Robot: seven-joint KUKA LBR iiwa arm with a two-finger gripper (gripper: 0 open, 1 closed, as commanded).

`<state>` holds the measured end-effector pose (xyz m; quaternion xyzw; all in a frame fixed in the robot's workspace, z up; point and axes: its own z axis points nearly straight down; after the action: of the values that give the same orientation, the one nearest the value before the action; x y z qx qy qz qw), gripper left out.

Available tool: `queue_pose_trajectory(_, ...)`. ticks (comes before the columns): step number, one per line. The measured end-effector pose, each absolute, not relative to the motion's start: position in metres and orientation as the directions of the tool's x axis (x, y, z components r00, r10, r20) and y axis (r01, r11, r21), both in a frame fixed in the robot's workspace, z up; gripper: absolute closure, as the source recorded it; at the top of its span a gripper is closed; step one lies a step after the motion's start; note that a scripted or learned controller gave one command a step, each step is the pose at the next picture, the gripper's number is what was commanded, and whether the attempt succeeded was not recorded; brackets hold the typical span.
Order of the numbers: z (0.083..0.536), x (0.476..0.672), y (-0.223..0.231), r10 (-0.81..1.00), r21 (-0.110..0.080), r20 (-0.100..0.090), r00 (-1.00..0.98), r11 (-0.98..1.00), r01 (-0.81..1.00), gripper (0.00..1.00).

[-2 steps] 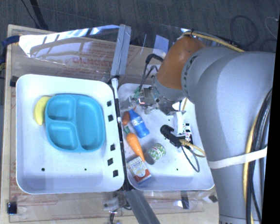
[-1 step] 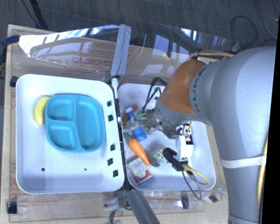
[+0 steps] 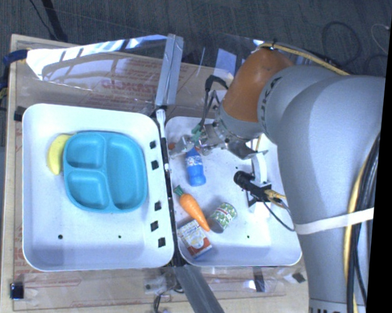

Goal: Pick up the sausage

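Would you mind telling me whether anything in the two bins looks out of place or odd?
Mostly the yellow banana in the left bin: it lies wedged half under the edge of the blue divided tray. In the right bin, the blue bottle, carrot and can lie tipped over.

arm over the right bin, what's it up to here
The arm reaches in from the right, with its tool low over the far-left corner of the right bin, just above a blue bottle. A carrot, a small can and a packet lie nearer the front. The left bin holds a blue tray with a banana beside it. No sausage can be made out.
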<state>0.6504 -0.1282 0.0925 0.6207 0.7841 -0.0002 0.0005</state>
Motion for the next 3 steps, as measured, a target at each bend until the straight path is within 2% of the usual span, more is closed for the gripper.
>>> queue_pose_trajectory(1, 0.093, 0.600, -0.126, 0.978, -0.002, -0.004, -0.209, 0.209, 0.978, 0.00)
queue_pose_trajectory(2, 0.189, 0.623, -0.209, 0.999, 0.000, -0.001, -0.043, 0.043, 0.999, 0.00)
queue_pose_trajectory(3, 0.100, 0.658, -0.166, 0.986, 0.009, -0.002, -0.168, 0.168, 0.986, 0.00)
